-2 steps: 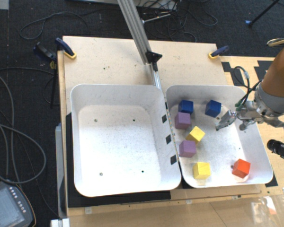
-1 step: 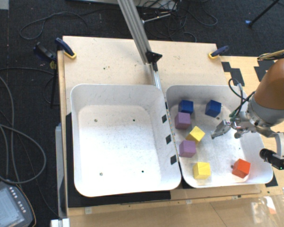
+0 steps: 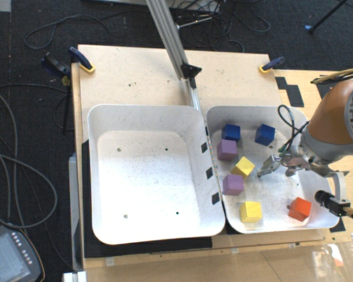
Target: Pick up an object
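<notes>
Camera view record: seven cubes are scattered loose in the right bin point(image 3: 317, 219), well enough apart that each can be approached singly, presumably laid out for grasp trials. Two blue cubes point(image 3: 231, 132) point(image 3: 265, 135) lie toward the far edge, two purple cubes point(image 3: 227, 150) point(image 3: 233, 184) along the left wall, a yellow cube point(image 3: 245, 167) mid-bin, a second yellow cube point(image 3: 251, 211) at the near edge, and an orange cube point(image 3: 299, 208) in the near right corner. The gripper point(image 3: 269, 165) is seen low over the middle, just right of the mid-bin yellow cube, nothing held; finger spread cannot be told. That cube is judged the likely target. The left bin point(image 3: 100, 175) carries nothing.
</notes>
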Robot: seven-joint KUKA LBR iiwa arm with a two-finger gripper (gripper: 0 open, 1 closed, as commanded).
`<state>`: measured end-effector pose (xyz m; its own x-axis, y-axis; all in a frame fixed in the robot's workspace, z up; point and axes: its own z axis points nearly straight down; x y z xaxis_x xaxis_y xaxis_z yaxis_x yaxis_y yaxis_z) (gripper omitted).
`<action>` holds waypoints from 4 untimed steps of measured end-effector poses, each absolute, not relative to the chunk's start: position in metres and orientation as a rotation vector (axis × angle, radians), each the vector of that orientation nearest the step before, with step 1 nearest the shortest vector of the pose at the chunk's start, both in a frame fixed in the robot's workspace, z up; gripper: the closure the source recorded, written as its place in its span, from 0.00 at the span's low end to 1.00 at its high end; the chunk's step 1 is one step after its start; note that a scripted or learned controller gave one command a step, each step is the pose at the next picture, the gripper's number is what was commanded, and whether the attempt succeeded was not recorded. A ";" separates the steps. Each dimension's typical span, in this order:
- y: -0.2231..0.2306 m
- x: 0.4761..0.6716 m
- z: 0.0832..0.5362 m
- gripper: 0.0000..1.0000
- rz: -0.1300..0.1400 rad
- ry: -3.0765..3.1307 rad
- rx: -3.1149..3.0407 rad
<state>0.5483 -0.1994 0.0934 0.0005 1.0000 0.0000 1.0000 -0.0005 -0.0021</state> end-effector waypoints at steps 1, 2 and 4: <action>-0.200 0.549 0.106 1.00 -0.001 -2.223 -2.224; -0.191 0.556 0.157 1.00 -0.005 -2.230 -2.222; -0.182 0.563 0.254 1.00 -0.004 -2.230 -2.222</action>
